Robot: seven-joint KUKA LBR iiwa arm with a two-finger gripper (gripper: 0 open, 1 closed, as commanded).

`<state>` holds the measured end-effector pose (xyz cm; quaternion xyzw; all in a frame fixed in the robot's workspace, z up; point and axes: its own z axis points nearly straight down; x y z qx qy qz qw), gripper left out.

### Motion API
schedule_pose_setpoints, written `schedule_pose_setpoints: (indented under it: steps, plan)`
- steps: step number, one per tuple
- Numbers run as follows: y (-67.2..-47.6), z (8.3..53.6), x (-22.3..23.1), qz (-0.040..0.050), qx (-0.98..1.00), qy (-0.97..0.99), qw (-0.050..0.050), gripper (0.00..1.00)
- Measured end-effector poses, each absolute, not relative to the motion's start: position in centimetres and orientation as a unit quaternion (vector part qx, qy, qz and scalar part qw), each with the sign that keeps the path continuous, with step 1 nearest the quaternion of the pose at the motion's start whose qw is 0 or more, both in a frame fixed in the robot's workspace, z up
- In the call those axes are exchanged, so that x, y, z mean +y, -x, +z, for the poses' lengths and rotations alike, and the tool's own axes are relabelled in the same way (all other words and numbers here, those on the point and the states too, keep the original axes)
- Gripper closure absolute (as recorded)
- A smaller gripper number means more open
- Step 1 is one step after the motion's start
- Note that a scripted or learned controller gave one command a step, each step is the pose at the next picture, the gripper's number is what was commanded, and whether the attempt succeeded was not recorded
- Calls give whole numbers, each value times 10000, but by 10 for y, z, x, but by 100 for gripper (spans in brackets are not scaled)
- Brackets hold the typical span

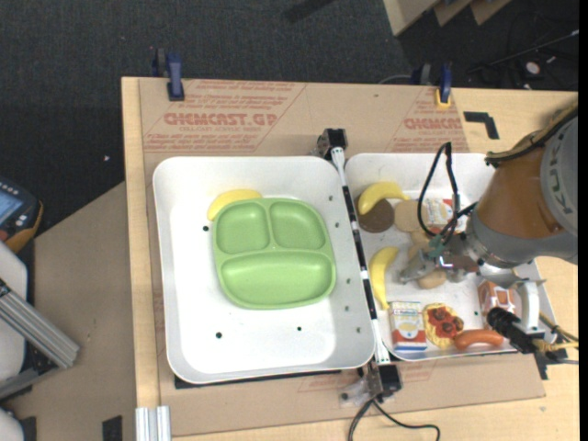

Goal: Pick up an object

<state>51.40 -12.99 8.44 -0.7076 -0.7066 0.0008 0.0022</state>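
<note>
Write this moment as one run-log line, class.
arm: over right bin | gripper: low among toy food, beside banana | left bin: green divided plate | grasp: unconfirmed

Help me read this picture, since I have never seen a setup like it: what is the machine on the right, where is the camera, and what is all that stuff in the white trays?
The camera is fixed above a bench and looks down at a slant. The grey machine with the orange band is a robot arm reaching in from the right. Its gripper is low over the right bin, among toy foods; I cannot tell whether it holds anything. That bin has two yellow bananas, a brown round piece, a small carton, a pizza slice and a sausage. The left bin holds a green divided plate with another yellow piece peeking from behind it.
</note>
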Motion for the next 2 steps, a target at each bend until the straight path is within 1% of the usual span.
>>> schedule_pose_setpoints:
  steps: [1,2]
  plan:
    - [-517,95,-130,-5,-7069,7073,-7,100]
    - [-528,208,-67,-53,-7101,7040,-45,100]
